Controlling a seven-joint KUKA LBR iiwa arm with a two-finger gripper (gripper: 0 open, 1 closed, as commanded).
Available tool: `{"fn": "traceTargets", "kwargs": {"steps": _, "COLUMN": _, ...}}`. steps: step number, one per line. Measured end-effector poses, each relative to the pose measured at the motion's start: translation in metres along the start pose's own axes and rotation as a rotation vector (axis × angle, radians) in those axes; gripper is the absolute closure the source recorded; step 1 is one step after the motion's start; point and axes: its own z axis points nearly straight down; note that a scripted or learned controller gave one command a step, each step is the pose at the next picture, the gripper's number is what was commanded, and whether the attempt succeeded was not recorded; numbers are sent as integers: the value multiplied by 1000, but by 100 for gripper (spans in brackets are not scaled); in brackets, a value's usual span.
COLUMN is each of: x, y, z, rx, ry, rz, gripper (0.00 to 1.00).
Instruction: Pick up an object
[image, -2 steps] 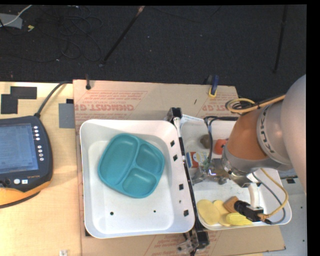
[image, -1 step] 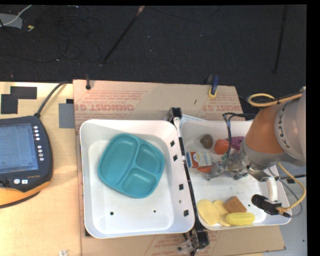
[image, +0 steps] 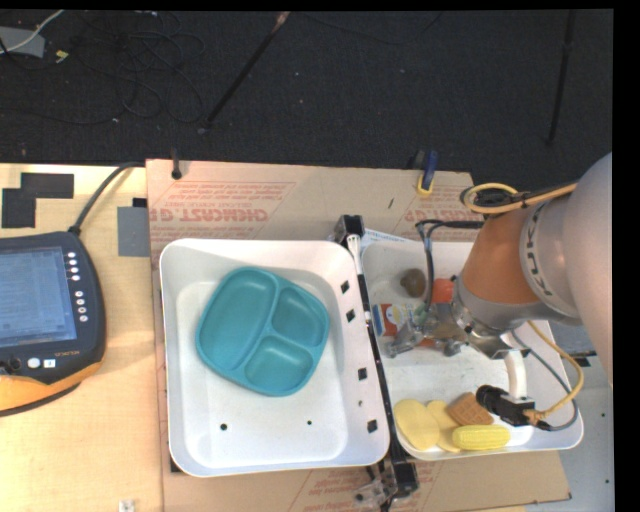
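The arm reaches in from the right, and its gripper (image: 424, 338) hangs low over the left middle of the right bin (image: 560, 440). Just left of it lies a small red and white packet (image: 391, 319). A brown round object (image: 412, 282) and a small orange object (image: 441, 291) sit just behind it. At the front of this bin lie a pale yellow piece (image: 419, 424), a yellow corn cob (image: 481, 437) and a brown waffle-like piece (image: 467, 408). The wrist hides what is directly under the gripper.
The left bin (image: 200, 430) holds a teal divided plate (image: 264, 329). A black divider (image: 362, 330) runs between the bins. A tablet controller (image: 45, 300) lies at the far left. Cables and a black connector (image: 505, 406) trail over the right bin's front right.
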Motion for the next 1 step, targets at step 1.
{"fn": "traceTargets", "kwargs": {"steps": 1, "x": -1, "y": 30, "z": 0, "rx": -2, "ry": -1, "rz": 2, "gripper": 0}}
